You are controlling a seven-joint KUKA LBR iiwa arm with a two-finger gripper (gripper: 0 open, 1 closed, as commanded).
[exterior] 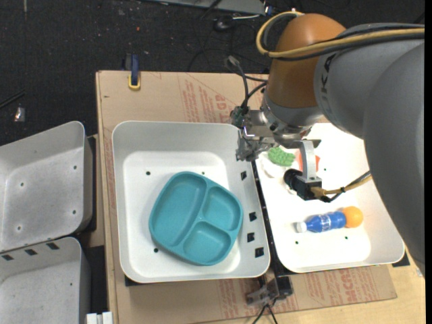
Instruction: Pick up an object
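Observation:
My gripper (268,144) hangs over the back left part of the right bin (351,252), mostly hidden under the wrist. Just under it lies a green knobbly object (280,157), partly covered by the gripper. A sliver of something red (317,161) shows just right of the green object. Nearer the front of that bin a blue bottle (325,222) with a white cap lies on its side, with an orange round object (352,216) touching its right end. In the left bin (135,147) a teal divided plate (196,217) lies flat.
Both bins stand on a cardboard sheet (182,93) with a blue clamp (135,71) at its back left. The wall between the bins (260,208) runs just left of the gripper. White trays (40,181) lie off the bench to the left.

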